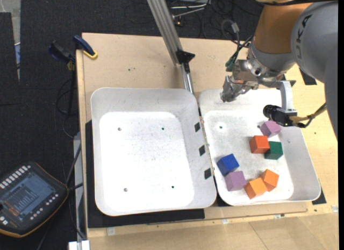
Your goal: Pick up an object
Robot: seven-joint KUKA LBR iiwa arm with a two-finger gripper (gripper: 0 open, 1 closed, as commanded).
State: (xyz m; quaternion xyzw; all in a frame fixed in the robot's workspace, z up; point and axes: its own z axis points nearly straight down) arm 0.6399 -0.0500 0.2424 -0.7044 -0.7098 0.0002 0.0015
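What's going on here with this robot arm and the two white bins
A grey and orange arm reaches in over the right bin, its gripper hanging above the bin's far left corner with nothing visibly in it. Seven coloured blocks lie in that bin, among them a blue block and a green block. The left bin sits alongside.

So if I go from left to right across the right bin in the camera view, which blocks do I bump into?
Blue block → purple block → orange block → red-orange block → green block.
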